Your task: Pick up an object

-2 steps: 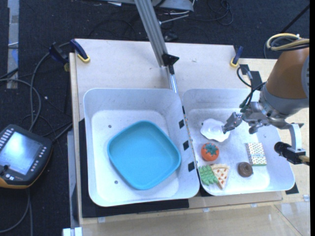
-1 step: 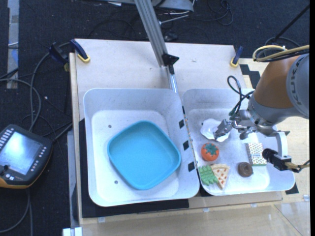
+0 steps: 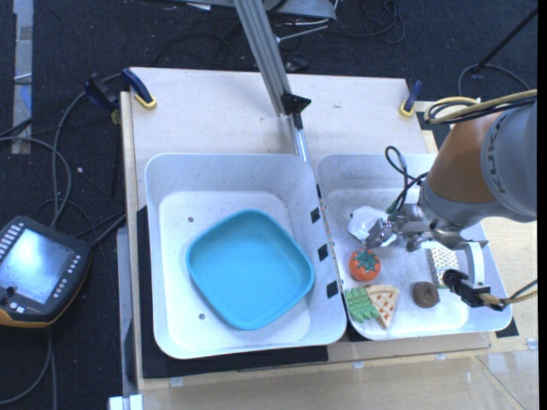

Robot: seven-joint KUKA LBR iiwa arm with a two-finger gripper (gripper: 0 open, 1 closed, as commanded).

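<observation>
Camera view, from above at a slant.

Item 1: bench (image 3: 222, 109), pale board, bearing two shallow white bins side by side.

Item 2: left bin (image 3: 162, 229). Contents: one light blue square dish (image 3: 248, 267), lying flat near the bin's centre.

Item 3: right bin (image 3: 342, 186). Contents grouped in its lower half:
- tomato (image 3: 365, 266), red with a green top, at the middle of the bin, toward 9 o'clock.
- pizza slice (image 3: 384, 304), yellow, at 6 o'clock of the tomato, near the front wall.
- green leafy piece (image 3: 361, 304), touching the pizza slice at its 9 o'clock side.
- brown round piece (image 3: 425, 294), at 3 o'clock of the pizza slice, apart from it.
- white crumpled object (image 3: 365, 222), at 12 o'clock of the tomato.

Item 4: arm, grey with an orange band, entering from 3 o'clock over the right bin. Gripper (image 3: 381, 237) sits low, just beside the white crumpled object and at 1 o'clock of the tomato. Whether it is spread or pressed together cannot be told; nothing is seen held in it.

Item 5: handheld control pendant (image 3: 38, 267), on the floor at 9 o'clock of the bench.
</observation>
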